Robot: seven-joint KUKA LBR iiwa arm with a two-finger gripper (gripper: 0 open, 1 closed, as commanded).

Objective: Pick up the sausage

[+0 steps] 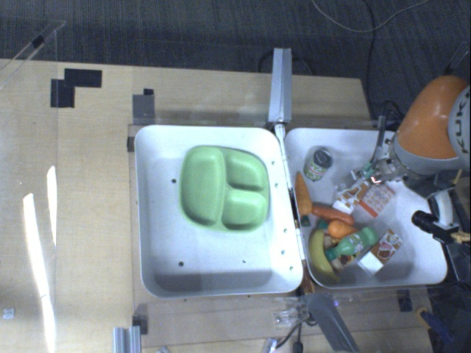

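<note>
Reddish, slender sausage [332, 213] lies seemingly touching a curved yellow banana [319, 252].

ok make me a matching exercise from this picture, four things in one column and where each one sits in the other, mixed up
Things:
1. green divided plate
2. small can
3. banana
4. snack packet

Places:
A. near edge of the right bin, beside the green bottle
B. middle of the left bin
C. far part of the right bin, near the divider
D. right bin, below the arm's orange band

Pairs: 1-B, 2-C, 3-A, 4-D
</note>
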